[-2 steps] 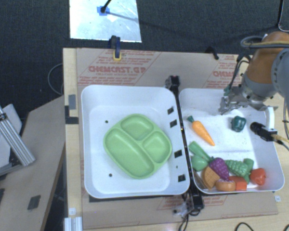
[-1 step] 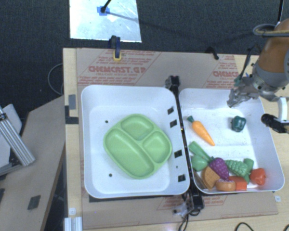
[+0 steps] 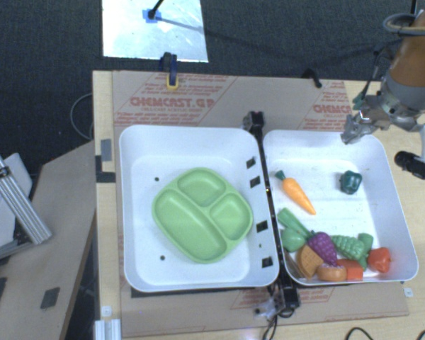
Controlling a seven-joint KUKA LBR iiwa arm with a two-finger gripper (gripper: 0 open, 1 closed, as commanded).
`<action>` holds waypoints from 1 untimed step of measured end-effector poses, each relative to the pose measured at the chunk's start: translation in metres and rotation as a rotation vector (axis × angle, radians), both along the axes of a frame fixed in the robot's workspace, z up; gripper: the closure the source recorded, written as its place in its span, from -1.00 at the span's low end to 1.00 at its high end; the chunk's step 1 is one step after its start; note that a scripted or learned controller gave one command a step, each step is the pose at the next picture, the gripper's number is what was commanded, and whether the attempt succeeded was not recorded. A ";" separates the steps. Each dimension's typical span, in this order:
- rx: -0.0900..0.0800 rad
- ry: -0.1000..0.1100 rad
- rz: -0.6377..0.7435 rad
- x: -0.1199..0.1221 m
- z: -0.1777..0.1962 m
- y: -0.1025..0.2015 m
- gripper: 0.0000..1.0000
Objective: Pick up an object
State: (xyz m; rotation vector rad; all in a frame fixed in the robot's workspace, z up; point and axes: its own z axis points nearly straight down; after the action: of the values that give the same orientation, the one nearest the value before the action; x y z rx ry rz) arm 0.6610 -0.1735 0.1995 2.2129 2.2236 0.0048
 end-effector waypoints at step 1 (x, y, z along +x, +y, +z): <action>0.001 0.001 0.000 0.001 0.026 0.000 1.00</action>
State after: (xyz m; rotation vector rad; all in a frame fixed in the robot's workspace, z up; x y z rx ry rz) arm 0.6619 -0.1734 0.2252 2.2135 2.2249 0.0038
